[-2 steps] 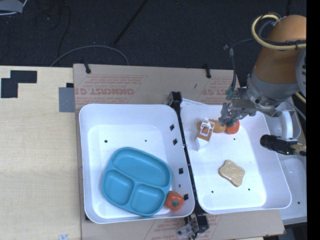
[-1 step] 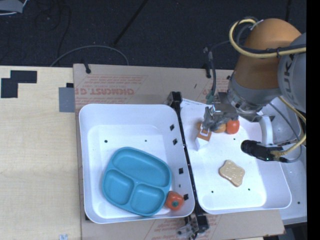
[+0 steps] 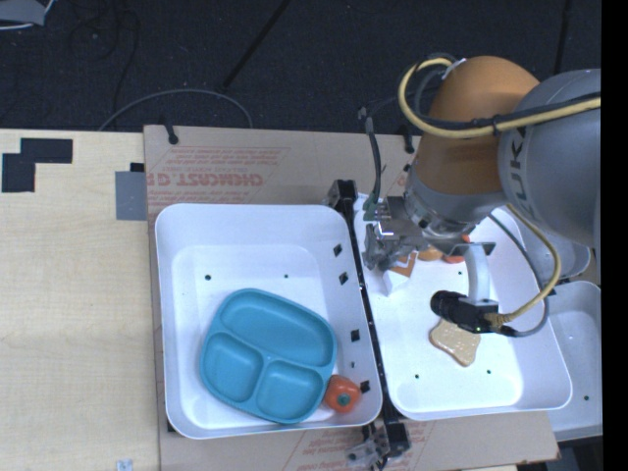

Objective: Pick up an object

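My gripper (image 3: 385,256) hangs low over the upper left corner of the right bin (image 3: 491,392), close to the wall between the two bins. Small orange pieces (image 3: 432,255) peek out from under the wrist just to its right. A tan, toast-like slice (image 3: 454,342) lies in the middle of the right bin, below and to the right of the gripper. In the left bin (image 3: 163,292) rests a blue divided plate (image 3: 265,356), and a small red-orange, tomato-like fruit (image 3: 341,392) sits at that plate's lower right edge.
The grey arm with its orange band (image 3: 481,126) covers the upper part of the right bin. A black fitting with a yellow cable (image 3: 466,310) hangs just above the toast slice. Cardboard (image 3: 245,170) lies under both bins on the wooden bench.
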